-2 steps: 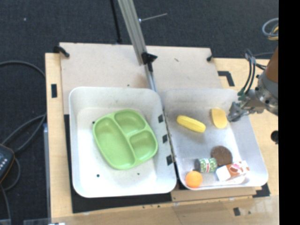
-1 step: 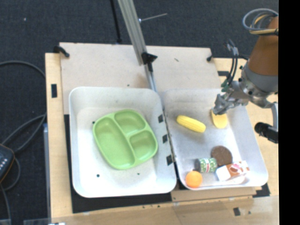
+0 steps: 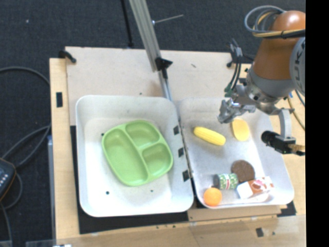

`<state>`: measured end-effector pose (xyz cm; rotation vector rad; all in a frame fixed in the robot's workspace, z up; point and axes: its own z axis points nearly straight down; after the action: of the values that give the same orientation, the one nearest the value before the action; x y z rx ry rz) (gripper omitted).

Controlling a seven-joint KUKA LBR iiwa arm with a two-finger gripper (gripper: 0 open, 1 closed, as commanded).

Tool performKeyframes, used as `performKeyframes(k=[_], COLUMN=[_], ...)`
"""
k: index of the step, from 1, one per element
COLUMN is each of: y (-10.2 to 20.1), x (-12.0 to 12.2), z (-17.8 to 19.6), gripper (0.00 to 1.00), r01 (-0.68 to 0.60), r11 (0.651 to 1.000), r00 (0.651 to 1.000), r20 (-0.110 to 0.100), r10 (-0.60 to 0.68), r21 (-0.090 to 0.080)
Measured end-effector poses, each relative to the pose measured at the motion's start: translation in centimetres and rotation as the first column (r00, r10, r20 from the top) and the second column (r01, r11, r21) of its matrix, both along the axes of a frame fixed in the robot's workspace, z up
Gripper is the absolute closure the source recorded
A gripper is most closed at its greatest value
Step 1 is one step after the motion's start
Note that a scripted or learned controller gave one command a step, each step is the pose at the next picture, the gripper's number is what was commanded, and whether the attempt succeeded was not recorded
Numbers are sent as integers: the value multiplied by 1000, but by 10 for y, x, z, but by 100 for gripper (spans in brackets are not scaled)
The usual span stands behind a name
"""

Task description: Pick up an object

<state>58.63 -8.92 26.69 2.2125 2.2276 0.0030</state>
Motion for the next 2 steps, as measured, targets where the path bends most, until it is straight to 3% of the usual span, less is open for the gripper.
performKeyframes(k=[2], y=[93], x=[35], z=[8], gripper=[100], r01=[2], r11=[1000], r00=[1000], r20=[-2], r10=[-2], r21=[0])
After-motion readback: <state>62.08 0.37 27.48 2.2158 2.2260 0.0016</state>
